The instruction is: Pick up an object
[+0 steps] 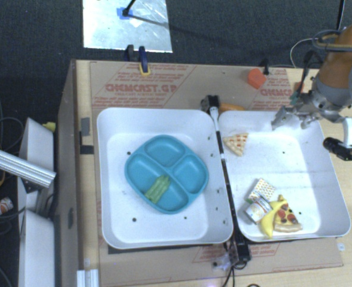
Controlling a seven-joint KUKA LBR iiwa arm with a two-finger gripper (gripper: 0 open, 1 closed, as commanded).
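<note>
The bench (182, 79), covered with printed cardboard, carries two shallow white bins touching side by side: the left bin (113, 160) and the right bin (325, 184). An orange block (256, 78) lies on the cardboard beyond the right bin.

— Any room in the right bin (319, 178)?
— Plenty through its middle. A waffle piece (236, 143) lies at ten o'clock; a pile at six o'clock: banana (270, 219), pizza slice (288, 219), what may be a cracker (263, 189).
— The left bin (113, 160)?
— A blue plate (166, 172) takes its centre; the margins stay passable.
</note>
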